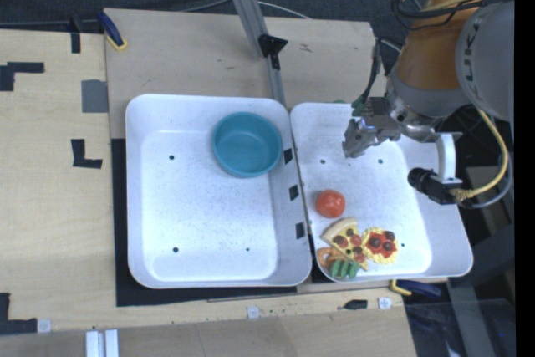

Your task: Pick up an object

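Pizza slice (344,240) nearest, tomato (330,202) beyond — gripper (358,143) above, its grasp impossible to judge.

We see two bins side by side on the desk (334,42). The left bin (167,255) holds a bowl (247,144) in its upper right corner. The right bin (435,251) holds a tomato (330,202) near its left wall at mid-height, and just below it, at the lower left, a pizza slice (344,247) beside another food piece (381,246). The tool (358,142) hangs over the right bin's upper part, above the tomato in the frame.
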`<state>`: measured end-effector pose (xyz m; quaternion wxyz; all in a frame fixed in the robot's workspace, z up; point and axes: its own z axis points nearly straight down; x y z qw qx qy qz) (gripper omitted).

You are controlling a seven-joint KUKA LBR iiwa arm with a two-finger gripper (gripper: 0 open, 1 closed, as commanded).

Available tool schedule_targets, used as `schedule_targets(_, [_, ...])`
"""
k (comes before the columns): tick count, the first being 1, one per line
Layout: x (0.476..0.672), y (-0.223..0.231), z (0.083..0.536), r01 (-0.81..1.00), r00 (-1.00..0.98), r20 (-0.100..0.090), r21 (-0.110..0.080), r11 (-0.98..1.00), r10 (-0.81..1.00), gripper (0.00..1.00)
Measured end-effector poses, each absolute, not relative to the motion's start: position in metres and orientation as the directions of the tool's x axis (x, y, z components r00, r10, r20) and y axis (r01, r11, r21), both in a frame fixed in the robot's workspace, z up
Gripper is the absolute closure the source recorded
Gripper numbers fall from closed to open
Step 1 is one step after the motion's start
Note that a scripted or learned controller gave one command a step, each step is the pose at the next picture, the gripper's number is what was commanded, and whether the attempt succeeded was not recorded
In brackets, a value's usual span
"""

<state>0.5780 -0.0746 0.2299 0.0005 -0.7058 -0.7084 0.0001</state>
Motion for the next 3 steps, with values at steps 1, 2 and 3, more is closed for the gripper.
schedule_targets(1, [0.591,-0.026,0.219,1.0,-0.004,0.0,-0.001,0.004,1.0,1.0])
schedule_targets(2, [0.604,0.029,0.212,1.0,-0.005,0.001,-0.001,0.005,1.0,1.0])
schedule_targets(3, [0.609,0.082,0.216,1.0,-0.004,0.001,0.0,0.004,1.0,1.0])
